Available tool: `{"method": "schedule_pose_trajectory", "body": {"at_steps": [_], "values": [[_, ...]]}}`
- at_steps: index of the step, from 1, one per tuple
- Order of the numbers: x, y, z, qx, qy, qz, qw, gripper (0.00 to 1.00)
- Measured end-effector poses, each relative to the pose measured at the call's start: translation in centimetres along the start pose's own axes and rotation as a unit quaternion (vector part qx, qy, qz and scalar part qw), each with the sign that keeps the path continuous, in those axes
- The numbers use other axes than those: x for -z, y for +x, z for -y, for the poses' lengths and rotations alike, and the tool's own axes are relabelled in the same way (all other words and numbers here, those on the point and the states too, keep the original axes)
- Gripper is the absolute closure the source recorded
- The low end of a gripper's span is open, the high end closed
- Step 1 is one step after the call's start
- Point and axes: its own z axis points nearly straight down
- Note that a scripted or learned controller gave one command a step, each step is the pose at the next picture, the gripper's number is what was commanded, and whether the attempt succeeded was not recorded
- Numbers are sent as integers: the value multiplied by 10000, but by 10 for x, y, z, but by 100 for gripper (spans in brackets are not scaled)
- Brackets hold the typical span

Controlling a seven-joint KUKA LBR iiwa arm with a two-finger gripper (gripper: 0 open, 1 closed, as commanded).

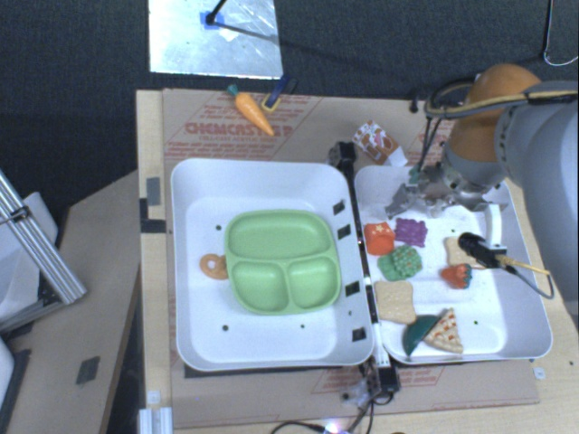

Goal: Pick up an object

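My gripper (404,201) hangs low over the back left part of the right bin (520,328), with the arm coming in from the right. Just in front of it lie a purple toy (412,232) and an orange-red cube (378,239). A green broccoli-like piece (401,262) sits below those. Further forward are a bread slice (394,301), a pizza slice (444,332) and a dark teal piece (416,335). A red piece (457,276) and a tan piece (453,250) lie to the right. Nothing shows in the gripper.
The left bin (194,197) holds a green divided plate (280,260) and a small orange ring (214,266). Behind the bins, on the cardboard, lie a toy carrot (253,113) and a small red-and-white packet (377,141). A foil sheet (214,25) lies farther back.
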Motion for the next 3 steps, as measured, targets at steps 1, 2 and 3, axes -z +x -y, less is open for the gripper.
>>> {"method": "schedule_pose_trajectory", "body": {"at_steps": [1,2,3], "values": [[13,0,-1,7,-26,3,10000,100],[78,0,-3,-6,-40,4,10000,100],[124,4,-5,4,-38,2,10000,100]]}}
